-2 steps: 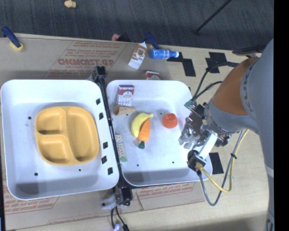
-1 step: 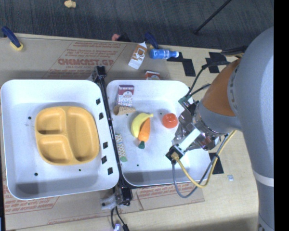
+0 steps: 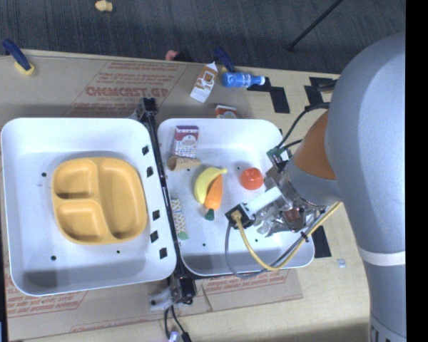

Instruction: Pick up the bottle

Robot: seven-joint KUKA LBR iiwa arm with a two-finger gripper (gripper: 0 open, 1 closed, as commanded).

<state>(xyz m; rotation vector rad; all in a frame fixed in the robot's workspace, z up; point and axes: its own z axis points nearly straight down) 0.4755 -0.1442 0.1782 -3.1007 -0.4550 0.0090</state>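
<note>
A small blue bottle lies on its side on the bench behind the right bin, outside the bin. My gripper hangs low over the right bin's front right part, well away from the bottle. A yellow cable loops below it. The grey arm with its orange band covers the bin's right wall. Nothing can be seen held in the gripper.
In the right bin lie a small carton, a banana, a carrot, a round orange-red item and a flat packet. A yellow divided plate fills the left bin. Another carton lies next to the bottle.
</note>
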